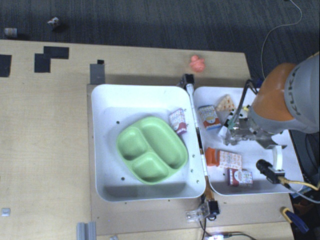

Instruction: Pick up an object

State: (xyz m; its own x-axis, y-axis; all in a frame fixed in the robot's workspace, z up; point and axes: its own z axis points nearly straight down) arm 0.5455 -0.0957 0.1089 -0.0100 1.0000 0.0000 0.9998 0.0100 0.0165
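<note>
- Hovering low over the right shallow white bin (216,188), the end effector (239,132) is seen above the packets; its opening cannot be told.
- Candidate objects are noted beneath and beside it: an orange-and-white flat packet (223,158), a small dark-red carton (239,176), a white cup-like packet (208,115).
- A green divided plastic tray (151,149) is lodged in the left white bin (100,134) on the worktop (45,149), probably too broad for gripping.
</note>
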